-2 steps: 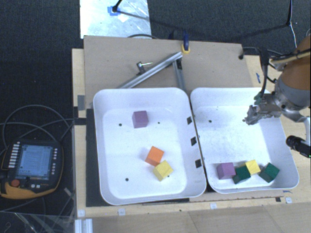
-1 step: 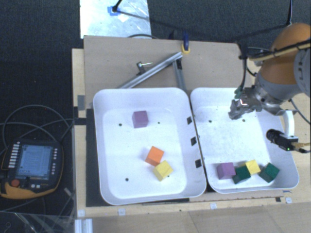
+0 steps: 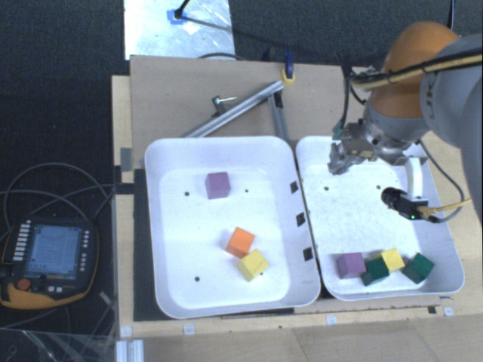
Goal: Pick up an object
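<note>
Dark carpet surrounds the tabletop (image 3: 226, 78), which carries two shallow white bins side by side; a teach pendant (image 3: 47, 261) lies on the floor to the left, its cable looping around it; the left bin (image 3: 170, 277) holds a purple cube (image 3: 217, 185) toward its far side, with an orange cube (image 3: 240, 241) and a yellow cube (image 3: 253, 264) touching each other nearer the front; the right bin (image 3: 445, 277) holds four blocks in a row along its near edge: a purple block (image 3: 350, 264), a dark green block (image 3: 374, 271), a small yellow block (image 3: 392, 259) and another green block (image 3: 418, 266), the middle ones touching; the arm (image 3: 434, 74) reaches in from the right, and its gripper (image 3: 341, 159) hangs over the far left part of the right bin, well apart from the row of blocks; nothing shows between its fingers, and whether they are spread or closed cannot be told; a metal rod (image 3: 234, 109) lies slanted on the tabletop beyond the left bin.
</note>
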Robot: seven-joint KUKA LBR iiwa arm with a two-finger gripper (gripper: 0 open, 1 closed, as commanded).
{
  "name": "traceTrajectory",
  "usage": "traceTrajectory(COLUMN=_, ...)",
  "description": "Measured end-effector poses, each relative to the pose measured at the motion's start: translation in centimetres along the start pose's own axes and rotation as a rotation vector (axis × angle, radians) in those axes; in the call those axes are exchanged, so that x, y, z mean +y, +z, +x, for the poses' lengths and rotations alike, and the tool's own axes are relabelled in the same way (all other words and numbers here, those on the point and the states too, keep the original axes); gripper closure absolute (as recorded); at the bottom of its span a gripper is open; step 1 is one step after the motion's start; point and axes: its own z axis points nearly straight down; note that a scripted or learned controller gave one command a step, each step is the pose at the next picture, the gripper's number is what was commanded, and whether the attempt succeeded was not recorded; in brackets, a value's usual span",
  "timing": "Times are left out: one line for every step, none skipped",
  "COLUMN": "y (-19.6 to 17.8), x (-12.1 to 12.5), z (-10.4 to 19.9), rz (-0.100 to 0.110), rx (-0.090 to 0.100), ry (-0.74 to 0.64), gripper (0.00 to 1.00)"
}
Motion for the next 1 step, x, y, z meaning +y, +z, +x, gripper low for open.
traceTrajectory(y=0.42, x=1.44, z=5.16, rz=0.001, rx=0.0, ry=0.0, gripper=1.0)
